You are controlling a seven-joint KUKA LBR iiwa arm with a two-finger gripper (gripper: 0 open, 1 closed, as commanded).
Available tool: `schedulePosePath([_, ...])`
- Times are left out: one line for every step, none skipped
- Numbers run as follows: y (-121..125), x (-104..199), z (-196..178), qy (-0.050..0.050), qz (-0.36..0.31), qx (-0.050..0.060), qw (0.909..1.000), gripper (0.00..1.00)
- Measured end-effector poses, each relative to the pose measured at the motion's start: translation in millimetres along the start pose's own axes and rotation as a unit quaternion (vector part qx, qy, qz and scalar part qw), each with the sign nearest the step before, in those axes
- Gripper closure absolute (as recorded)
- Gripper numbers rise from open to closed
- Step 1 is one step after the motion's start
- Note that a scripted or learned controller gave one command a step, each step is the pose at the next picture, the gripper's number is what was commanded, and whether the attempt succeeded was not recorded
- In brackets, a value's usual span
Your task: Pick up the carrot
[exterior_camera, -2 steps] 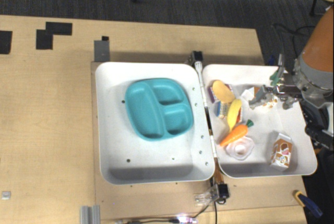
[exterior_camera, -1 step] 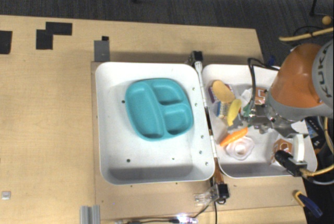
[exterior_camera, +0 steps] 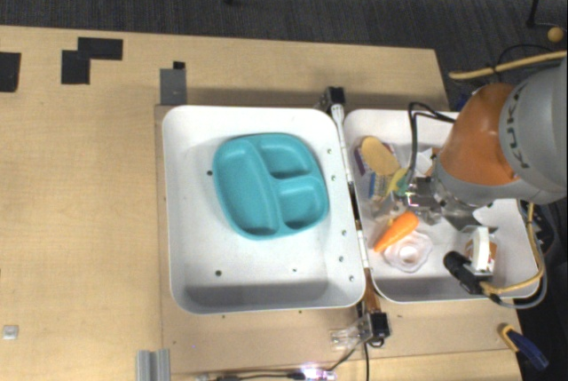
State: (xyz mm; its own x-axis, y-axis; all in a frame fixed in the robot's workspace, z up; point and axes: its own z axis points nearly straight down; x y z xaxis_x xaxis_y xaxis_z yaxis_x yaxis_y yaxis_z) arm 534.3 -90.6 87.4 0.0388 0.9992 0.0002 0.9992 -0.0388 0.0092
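With its grasp state impossible to tell, the gripper (exterior_camera: 417, 203) is hovering at the carrot (exterior_camera: 395, 231)'s one o'clock end, risking an off-centre pinch that lets it slip among crowding clutter.

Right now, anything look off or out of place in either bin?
Nothing spilled or damaged. The teal tray sits slightly skewed in the left bin. The right bin is cluttered: the carrot lies tilted among other items, by the gripper.
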Motion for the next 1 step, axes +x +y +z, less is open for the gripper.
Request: schedulePosePath([3.0, 0.6, -12.2, -0.001, -0.002, -0.004, 1.0, 1.0])
